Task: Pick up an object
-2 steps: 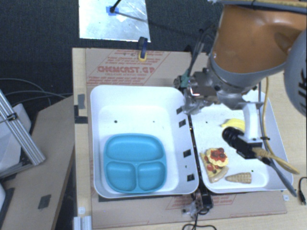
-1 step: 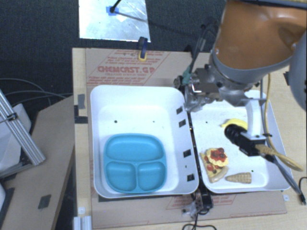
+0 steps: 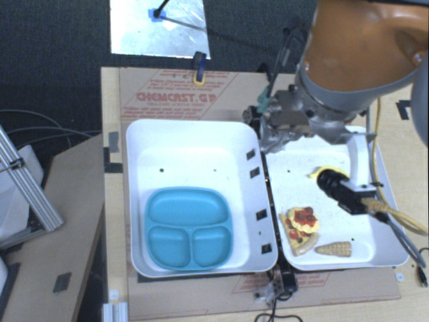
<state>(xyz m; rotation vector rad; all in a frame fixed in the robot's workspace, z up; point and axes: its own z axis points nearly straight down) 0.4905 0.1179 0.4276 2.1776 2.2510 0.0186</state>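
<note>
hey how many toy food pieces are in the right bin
3: a pizza slice near the front, an ice cream cone beside it, something yellow by the black part; the arm may hide more.

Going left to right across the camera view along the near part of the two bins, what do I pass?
Blue divided plate in the left bin → toy pizza slice in the right bin → ice cream cone.
</note>
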